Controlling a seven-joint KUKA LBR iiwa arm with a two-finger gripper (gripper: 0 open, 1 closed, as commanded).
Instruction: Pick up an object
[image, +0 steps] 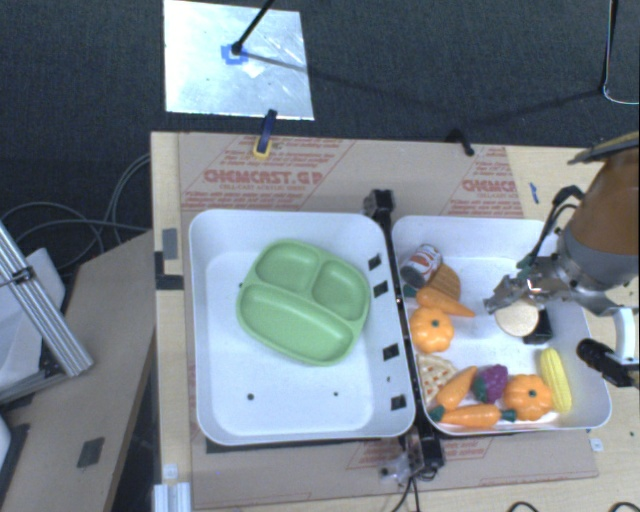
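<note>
The right bin (480, 250) holds several toy foods: a small can (421, 263), a carrot (443, 299), an orange pumpkin (432, 329), a waffle cracker (434, 373), a second carrot (456, 386), purple grapes (490, 381), an orange fruit (528, 395) and a yellow corn cob (555, 379). A round beige piece (518, 320) lies by the bin's right side. My gripper (517, 291) hangs over the bin from the right, just above that beige piece. The arm hides the bin's far right corner.
The left bin (215, 400) carries a green divided plate (303, 300). A black divider with clips (393, 320) runs between the bins. Cardboard lies under both bins, and a metal sheet (237, 60) sits behind them.
</note>
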